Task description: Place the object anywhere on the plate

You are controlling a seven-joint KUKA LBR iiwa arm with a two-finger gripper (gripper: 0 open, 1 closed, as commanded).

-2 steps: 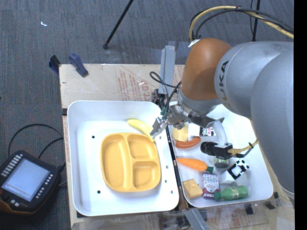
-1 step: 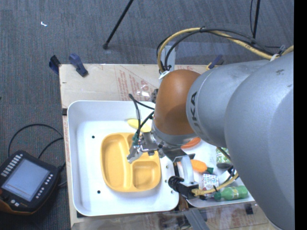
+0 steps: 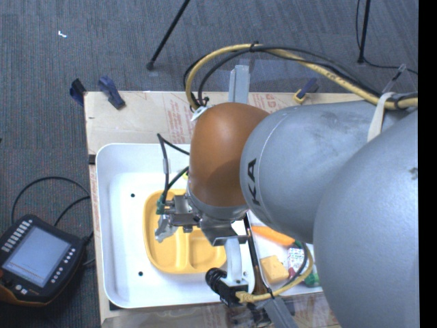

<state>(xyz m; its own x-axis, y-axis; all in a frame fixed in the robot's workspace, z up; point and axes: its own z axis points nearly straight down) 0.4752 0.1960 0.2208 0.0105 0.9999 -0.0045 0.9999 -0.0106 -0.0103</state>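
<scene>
The grey arm (image 3: 321, 183) with its orange band (image 3: 218, 159) reaches over the left white bin (image 3: 116, 183), and its claw (image 3: 166, 225) hangs over the left part of the yellow plate (image 3: 179, 251) lying in that bin. Whether the claw is open or closed cannot be told, nor whether anything sits in it; the arm covers much of the plate. To the right of the plate, past the arm, lie an orange carrot-like piece (image 3: 273, 236) and a yellow block (image 3: 273, 270), both well apart from the claw. The letters "KA" (image 3: 251, 180) read on the arm's grey casing. Red print on the cardboard worktop (image 3: 136, 118) is too small to read. A handheld control pad (image 3: 37, 258) rests on the floor at left.
</scene>
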